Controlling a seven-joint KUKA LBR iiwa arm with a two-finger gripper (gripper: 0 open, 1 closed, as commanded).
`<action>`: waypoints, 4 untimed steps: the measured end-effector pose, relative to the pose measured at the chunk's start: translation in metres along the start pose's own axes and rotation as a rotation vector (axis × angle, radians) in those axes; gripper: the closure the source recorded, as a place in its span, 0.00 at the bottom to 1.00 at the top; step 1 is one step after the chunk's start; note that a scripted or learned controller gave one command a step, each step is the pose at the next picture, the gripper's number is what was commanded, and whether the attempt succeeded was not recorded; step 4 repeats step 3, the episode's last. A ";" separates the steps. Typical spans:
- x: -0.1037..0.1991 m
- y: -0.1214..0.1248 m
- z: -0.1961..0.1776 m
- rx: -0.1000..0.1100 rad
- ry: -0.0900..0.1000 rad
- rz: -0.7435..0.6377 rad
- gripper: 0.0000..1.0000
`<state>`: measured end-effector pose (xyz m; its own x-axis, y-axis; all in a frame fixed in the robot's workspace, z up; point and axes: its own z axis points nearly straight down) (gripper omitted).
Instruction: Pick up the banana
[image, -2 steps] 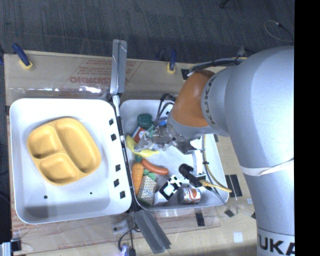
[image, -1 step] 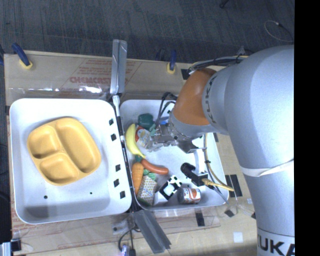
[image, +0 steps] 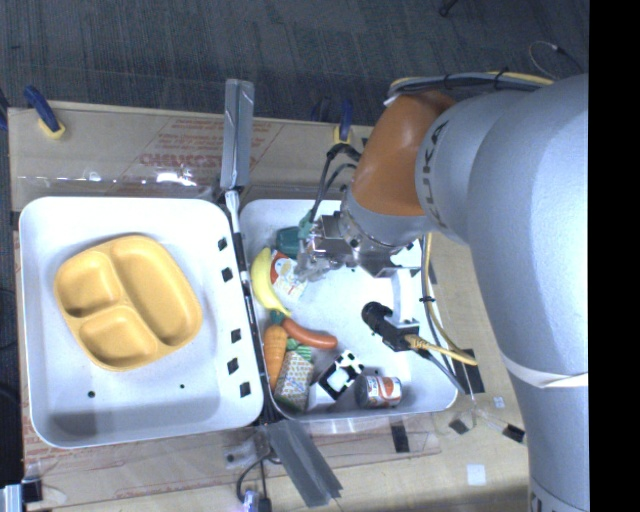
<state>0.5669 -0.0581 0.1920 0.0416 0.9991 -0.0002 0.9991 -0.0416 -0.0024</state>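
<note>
A toy banana (image: 262, 282) lies against the left wall of the right bin (image: 432, 400), curved and likely light, stiff and slick; its middle, across the narrow width, looks the surest hold. A small packet (image: 287, 280) crowds its right side. The gripper (image: 308, 262) hangs just right of the fruit, over the packet; how far it is open cannot be told. The arm (image: 470, 170) reaches in from the right.
</note>
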 end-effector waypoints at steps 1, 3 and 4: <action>0.000 0.000 0.000 0.001 0.000 0.000 0.00; -0.040 0.014 0.098 -0.005 -0.001 -0.443 0.00; -0.040 0.014 0.098 -0.005 -0.001 -0.443 0.00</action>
